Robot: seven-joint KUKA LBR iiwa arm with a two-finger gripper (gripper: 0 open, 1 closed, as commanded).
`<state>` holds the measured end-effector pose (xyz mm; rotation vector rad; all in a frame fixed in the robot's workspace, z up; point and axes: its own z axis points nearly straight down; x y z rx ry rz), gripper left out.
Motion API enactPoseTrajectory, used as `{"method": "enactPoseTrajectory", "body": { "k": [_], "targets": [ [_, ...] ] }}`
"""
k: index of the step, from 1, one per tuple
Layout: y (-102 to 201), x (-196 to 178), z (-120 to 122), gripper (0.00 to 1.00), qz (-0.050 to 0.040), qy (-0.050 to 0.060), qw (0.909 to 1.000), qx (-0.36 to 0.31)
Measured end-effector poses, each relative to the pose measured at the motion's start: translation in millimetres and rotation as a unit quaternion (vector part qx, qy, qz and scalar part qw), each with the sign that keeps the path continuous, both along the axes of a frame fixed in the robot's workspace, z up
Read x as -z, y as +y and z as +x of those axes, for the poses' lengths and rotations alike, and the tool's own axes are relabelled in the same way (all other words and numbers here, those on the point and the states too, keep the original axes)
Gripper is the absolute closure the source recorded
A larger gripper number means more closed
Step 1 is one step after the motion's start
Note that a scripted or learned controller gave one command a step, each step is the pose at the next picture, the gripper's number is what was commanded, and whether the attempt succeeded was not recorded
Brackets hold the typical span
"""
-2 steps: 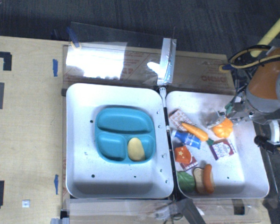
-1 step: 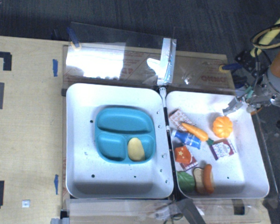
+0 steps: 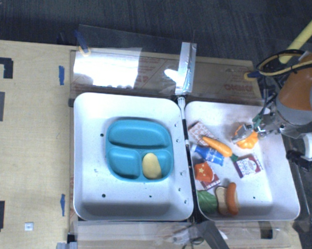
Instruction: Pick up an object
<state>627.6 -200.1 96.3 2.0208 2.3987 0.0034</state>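
My gripper (image 3: 246, 134) hangs low over the upper right part of the right bin (image 3: 277, 205). A small orange piece (image 3: 248, 143) lies right under its tip, touching or nearly touching it. An orange carrot (image 3: 218, 146) lies just left of that. Around it lie a blue packet (image 3: 208, 154), a red packet (image 3: 205, 173), a maroon packet (image 3: 248, 165) and a pink-patterned packet (image 3: 199, 131). A green toy (image 3: 206, 201) and a hot dog in a bun (image 3: 228, 198) rest at the bin's front.
The left bin (image 3: 86, 143) holds a blue divided tray (image 3: 137, 136) with a yellow oval object (image 3: 151, 166) in its lower right compartment. A clear plastic sheet (image 3: 128, 67) and a metal strip (image 3: 186, 68) lie behind the bins. Yellow and black cables (image 3: 278, 58) loop near the arm.
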Motion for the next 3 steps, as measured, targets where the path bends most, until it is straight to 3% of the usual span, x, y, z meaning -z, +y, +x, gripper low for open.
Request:
{"method": "enactPoseTrajectory", "body": {
  "k": [1, 2, 3],
  "targets": [
    [0.3, -10.4, 1.0, 1.00, -0.0004, -0.002, 1.0000, 0.000],
    [92.0, -104.2, 34.3, 1.00, 0.0012, -0.003, 0.9995, -0.033],
    [147.4, -115.0, 2.0, 1.00, 0.0009, 0.002, 0.9891, -0.147]
  ]
}}
